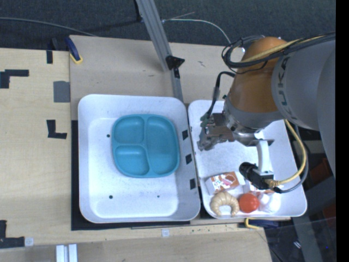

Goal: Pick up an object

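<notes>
A: Where is the claw point(210, 135)?

B: Over the right bin point(292, 201), near that bin's left wall and toward its far half, at the end of the grey arm point(305, 86) with the orange band point(259, 81). It points down at bare white floor.

A: Released or clenched?

B: I cannot tell; it shows as a dark metal cluster seen from above, and nothing can be made out between its tips.

A: And the objects to pick?

B: They lie in the near part of the right bin, apart from the claw. A croissant point(225, 202) sits by the near wall, a red ball point(248, 202) just beside it on its right, and a small red-and-white packet point(224, 182) just behind the croissant.

A: What about the left bin point(92, 146)?

B: It carries a teal plate point(146, 145) with three compartments, lying flat in the far half. A dark cable fitting point(256, 174) on the arm hangs above the red ball. Both bins rest on the wooden table point(32, 168).
</notes>
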`<state>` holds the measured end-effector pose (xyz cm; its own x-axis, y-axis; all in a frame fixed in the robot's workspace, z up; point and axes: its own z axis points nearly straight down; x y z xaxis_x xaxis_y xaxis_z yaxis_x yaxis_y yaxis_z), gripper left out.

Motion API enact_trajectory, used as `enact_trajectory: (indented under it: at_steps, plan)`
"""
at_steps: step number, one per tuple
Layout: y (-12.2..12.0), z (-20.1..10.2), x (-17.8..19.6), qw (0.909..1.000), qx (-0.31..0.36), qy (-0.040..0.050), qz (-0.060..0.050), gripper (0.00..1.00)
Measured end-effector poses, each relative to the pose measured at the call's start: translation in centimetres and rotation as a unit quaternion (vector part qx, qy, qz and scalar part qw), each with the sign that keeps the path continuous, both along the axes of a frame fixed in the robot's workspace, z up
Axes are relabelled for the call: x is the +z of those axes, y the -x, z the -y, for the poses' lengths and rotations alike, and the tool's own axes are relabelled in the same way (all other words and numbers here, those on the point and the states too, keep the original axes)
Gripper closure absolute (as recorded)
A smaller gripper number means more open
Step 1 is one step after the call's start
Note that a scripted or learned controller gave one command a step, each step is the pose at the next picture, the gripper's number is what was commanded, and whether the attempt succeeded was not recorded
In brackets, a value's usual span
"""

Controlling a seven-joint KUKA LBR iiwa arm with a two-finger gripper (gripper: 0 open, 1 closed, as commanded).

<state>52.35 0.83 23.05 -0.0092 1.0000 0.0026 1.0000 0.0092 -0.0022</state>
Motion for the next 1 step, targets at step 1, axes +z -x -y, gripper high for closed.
enact_trajectory:
  at_steps: [1]
  plan:
    - [0.45, -5.15, -1.2, 1.0, -0.001, 0.0008, -0.001, 1.0]
